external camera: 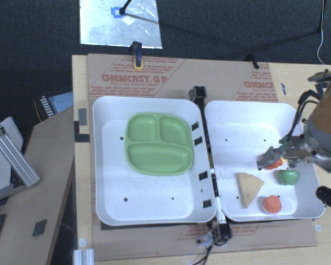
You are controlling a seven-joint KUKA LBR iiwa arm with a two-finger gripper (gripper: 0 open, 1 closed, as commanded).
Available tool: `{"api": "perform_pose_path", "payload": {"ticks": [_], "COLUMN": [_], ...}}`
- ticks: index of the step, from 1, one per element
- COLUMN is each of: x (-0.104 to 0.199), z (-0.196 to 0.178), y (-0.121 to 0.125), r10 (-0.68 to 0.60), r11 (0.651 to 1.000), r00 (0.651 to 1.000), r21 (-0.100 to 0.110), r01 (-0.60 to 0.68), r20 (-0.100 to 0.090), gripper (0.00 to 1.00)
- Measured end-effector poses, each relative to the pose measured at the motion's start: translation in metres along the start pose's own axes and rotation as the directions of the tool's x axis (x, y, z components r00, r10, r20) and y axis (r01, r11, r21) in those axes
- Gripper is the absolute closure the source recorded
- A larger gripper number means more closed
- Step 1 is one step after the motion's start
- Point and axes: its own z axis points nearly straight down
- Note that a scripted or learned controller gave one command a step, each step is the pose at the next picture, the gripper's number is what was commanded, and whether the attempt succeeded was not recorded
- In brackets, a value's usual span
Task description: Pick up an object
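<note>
In the right bin (237,117), my gripper (266,160) hangs low at the middle right, reaching in from the right edge. A small orange-red object (275,163) shows right at the gripper's tip, partly hidden by it; I cannot tell if it is held. Just to its right lies a small green object (288,176). A tan wedge (248,187) rests in front of the gripper, near the bin's front. Beside the wedge, to its right, sits a round orange piece (272,204).
The left bin (110,197) holds a green divided plate (159,144). A black divider with clips (205,159) runs between the bins. The arm's grey body (325,131) covers the right bin's right side.
</note>
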Motion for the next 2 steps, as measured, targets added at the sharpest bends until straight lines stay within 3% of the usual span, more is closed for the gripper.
{"api": "perform_pose_path", "payload": {"ticks": [1, 2], "x": [0.0, -0.001], "z": [-0.005, 0.058], "y": [0.002, 0.004], "r10": [-0.003, -0.001], "r11": [1.0, 1.0], "r00": [1.0, 1.0], "r21": [-0.011, -0.006], "r01": [0.003, 0.001], "r20": [0.002, 0.001], "gripper": [0.0, 0.0]}}
